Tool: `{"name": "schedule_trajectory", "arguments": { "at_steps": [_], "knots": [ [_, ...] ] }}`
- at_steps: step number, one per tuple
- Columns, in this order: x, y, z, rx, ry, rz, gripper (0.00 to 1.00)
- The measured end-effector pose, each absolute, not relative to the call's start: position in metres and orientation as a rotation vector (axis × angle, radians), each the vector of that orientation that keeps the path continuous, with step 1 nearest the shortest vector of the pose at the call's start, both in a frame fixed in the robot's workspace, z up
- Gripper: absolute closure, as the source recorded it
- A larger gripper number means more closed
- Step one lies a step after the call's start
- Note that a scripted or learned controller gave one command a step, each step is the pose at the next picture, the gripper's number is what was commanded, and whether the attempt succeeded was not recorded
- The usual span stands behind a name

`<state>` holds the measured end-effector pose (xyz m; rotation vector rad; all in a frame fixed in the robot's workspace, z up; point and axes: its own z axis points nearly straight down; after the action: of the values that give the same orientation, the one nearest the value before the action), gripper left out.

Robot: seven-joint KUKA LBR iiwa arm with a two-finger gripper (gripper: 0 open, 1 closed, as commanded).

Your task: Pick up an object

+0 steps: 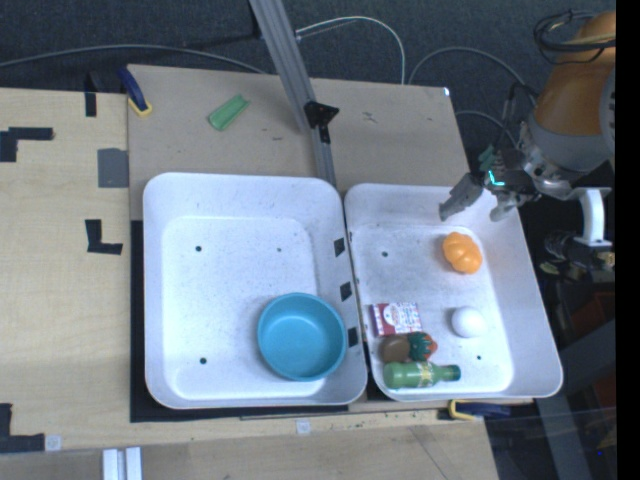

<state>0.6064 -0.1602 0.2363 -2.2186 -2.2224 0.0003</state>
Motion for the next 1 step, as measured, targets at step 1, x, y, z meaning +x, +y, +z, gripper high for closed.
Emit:
{"name": "schedule_trajectory", "arguments": {
  "at_steps": [1],
  "knots": [
    [0.6025,-0.1547,0.1911,-2.217,-2.221,0.007,0.0]
  ]
}}
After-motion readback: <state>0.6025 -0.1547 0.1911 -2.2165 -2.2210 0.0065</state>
